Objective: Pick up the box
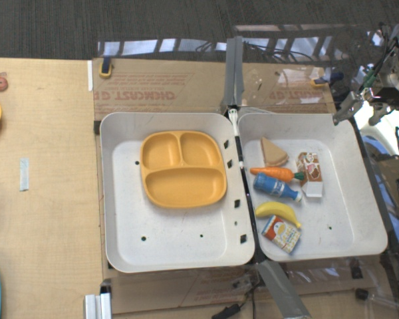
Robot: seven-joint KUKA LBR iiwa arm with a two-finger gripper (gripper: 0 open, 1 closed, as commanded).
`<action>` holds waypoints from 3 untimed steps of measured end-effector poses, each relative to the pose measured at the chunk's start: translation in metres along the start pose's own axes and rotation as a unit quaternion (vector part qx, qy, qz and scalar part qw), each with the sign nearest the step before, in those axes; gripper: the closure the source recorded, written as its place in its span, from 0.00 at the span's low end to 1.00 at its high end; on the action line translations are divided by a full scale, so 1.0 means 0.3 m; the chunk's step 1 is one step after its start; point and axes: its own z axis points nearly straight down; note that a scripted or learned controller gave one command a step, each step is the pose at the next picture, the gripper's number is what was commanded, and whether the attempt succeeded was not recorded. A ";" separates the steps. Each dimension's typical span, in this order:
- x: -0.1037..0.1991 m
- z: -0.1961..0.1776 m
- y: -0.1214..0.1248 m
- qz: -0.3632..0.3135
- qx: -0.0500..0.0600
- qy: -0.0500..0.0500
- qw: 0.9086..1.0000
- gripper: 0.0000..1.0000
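Box (280, 234) flat in right bin (359, 198), near front edge, just below banana (277, 211). Tool (359, 98) parked past bin's far right corner, well apart; jaw state: cannot tell. Step: pre-approach. Next: travel over box, descend clear of banana, align to short side.

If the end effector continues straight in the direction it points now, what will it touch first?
Probably the bare far right corner of the right bin, just below the end effector; depth is unclear.
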 end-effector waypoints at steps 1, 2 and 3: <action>0.185 0.284 -0.059 -0.017 0.000 0.000 1.000 0.00; 0.325 0.583 -0.285 -0.078 -0.001 0.000 0.997 0.00; 0.197 0.620 -0.134 -0.022 0.000 0.000 1.000 0.00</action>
